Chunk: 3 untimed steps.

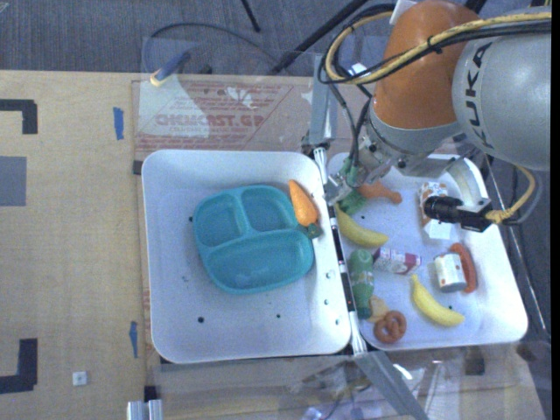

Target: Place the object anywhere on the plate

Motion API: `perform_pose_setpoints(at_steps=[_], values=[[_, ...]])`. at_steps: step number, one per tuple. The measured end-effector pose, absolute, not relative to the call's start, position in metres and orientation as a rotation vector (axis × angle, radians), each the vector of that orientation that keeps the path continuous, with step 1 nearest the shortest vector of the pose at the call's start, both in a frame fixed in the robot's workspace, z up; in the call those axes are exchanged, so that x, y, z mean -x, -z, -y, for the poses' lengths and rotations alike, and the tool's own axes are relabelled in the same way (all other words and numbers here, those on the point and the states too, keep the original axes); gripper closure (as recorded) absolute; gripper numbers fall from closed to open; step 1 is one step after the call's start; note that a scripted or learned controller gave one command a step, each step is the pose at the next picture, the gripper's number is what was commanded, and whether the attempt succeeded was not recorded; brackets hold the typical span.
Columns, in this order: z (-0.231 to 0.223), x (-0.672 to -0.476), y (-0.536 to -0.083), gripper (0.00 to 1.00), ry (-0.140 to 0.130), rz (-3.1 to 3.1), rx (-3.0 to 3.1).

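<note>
Your hand [353, 175] sits low at the top-left corner of the right bin [507, 269], right by the wall between the bins, under the orange wrist band. Can't tell how far it's spread or whether it has anything; the wrist hides that. Something green [353, 201] lies just below it, touching or nearly so, w/ an orange piece [382, 192] just beside.

Which thing is "the object" isn't settled from here. If it's the green item, you're at the grasp step. The carrot [303, 204] is already in the left bin [175, 304], leaning on the right rim of the teal plate [252, 239], half on, half off.

To do the step well: close only once the item is squarely between the fingers, lift straight up to clear the bin wall, then carry left and release over a plate compartment, not the rim. Watch the carrot; a low pass could knock it.

Further out in the right bin: banana [359, 231], a small bottle [395, 259], a 2nd banana [435, 305], a pretzel [390, 326], a small can [449, 272].

Writing: "KUKA" on the arm [507, 94], partly cut off. The clear sheet [214, 116] behind the bins has red print, too faint to read. Labels on bottle and can are too small.
</note>
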<state>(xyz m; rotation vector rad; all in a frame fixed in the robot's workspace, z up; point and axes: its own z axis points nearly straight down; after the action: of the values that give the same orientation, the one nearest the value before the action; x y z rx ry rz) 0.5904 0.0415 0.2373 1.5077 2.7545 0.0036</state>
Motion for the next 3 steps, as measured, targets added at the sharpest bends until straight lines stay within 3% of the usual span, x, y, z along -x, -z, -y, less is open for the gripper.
perform_pose_setpoints(at_steps=[1, 2, 3], values=[[-0.0415, -0.5904, -0.2373, 0.00, -0.003, -2.755, -1.508], [-0.0411, -0.5908, -0.2467, 1.00, -0.005, -2.754, -1.507], [-0.0411, -0.5908, -0.2467, 0.00, -0.005, -2.754, -1.507]])
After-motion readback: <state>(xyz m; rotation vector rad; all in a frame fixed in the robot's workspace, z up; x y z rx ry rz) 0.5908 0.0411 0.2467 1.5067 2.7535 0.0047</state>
